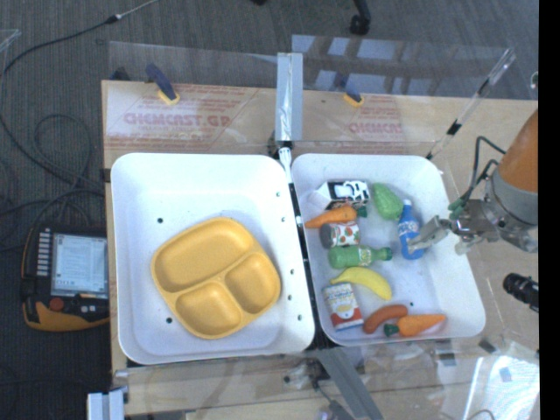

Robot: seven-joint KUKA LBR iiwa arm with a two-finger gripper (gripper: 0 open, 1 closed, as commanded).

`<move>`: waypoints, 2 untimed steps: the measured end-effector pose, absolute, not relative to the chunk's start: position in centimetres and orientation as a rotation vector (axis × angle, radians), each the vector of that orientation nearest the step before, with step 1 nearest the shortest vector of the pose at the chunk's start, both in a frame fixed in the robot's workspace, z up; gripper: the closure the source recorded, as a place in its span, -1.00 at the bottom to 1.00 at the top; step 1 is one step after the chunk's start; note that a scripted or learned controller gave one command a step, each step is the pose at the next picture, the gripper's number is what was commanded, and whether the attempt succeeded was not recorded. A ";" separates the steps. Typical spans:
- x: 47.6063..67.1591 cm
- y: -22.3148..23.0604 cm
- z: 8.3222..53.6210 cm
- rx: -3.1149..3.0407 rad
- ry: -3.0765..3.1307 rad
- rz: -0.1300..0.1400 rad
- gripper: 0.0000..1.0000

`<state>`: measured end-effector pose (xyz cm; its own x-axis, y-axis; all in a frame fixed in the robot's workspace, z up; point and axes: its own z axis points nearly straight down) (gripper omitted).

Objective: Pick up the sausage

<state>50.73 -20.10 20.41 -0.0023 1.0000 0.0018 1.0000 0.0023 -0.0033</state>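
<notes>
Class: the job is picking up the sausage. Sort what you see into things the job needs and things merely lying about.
Job: sausage; gripper; right bin.

Lying about: banana; two carrots; green bottle; blue bottle; yellow tray.

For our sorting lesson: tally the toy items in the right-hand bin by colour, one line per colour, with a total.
Orange: 2, a carrot and another carrot
Green: 2, a bottle and a leafy vegetable
Yellow: 1, banana
Blue: 1, bottle
Reddish-brown: 1, sausage
Red and white: 2, can and carton
Black and white: 1, carton
Total: 10
</notes>
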 end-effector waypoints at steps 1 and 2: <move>57.0 -14.5 14.8 -1.868 -2.523 0.001 -1.00; 59.2 -12.9 12.2 -1.899 -2.535 -0.022 -1.00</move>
<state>59.21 -12.94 12.18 -0.2811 0.9596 -0.0124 0.9592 0.2813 0.0266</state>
